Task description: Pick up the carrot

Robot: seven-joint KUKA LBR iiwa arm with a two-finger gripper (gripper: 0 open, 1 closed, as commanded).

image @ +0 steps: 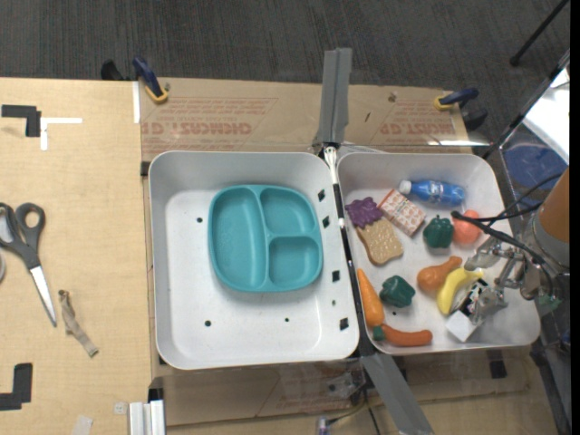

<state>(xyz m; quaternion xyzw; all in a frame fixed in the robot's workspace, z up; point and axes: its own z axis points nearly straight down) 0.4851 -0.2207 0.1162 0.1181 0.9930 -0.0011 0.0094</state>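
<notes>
The carrot [368, 299] is a slim orange piece lying along the left wall of the right bin [507, 198], pointing up and down the view. A redder orange piece with a green tip [406, 337] lies just below it by the front wall. My gripper [481, 282] hangs low over the right side of this bin, well to the right of the carrot. It is open, its metal fingers [484, 259] spread just right of the yellow banana [456, 288]. Nothing is held between them.
The right bin also holds a blue bottle [433, 190], purple grapes [362, 211], a cracker [402, 211], toast [380, 240], two green peppers [439, 232], a drumstick [438, 272] and a white block [460, 327]. The left bin [172, 270] holds a teal divided plate [266, 238]. Scissors [30, 252] lie on the bench.
</notes>
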